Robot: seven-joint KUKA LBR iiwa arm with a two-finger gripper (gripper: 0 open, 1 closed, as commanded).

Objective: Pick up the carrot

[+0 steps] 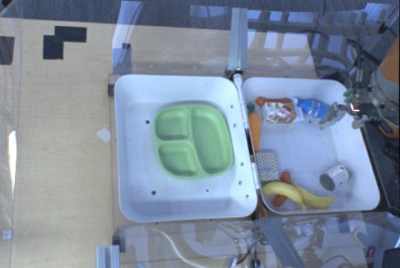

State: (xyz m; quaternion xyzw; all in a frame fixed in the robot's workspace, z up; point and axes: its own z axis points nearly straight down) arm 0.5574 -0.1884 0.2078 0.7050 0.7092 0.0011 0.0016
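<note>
The carrot (254, 130) is a slim orange piece lying lengthwise against the left wall of the right bin (356, 154). Its upper end sits next to a red-and-white carton (279, 111). My gripper (344, 118) hangs over the right bin's upper right corner, well to the right of the carrot and apart from it. Its fingers (329, 117) are spread open with nothing between them. The grey arm with its orange band enters from the right edge.
The right bin also holds a blue packet (312, 109), a patterned sponge (267, 165), a banana (301, 194), a red sausage (280, 197) and a small grey can (334, 177). A green divided plate (192, 140) lies in the left bin (134, 135).
</note>
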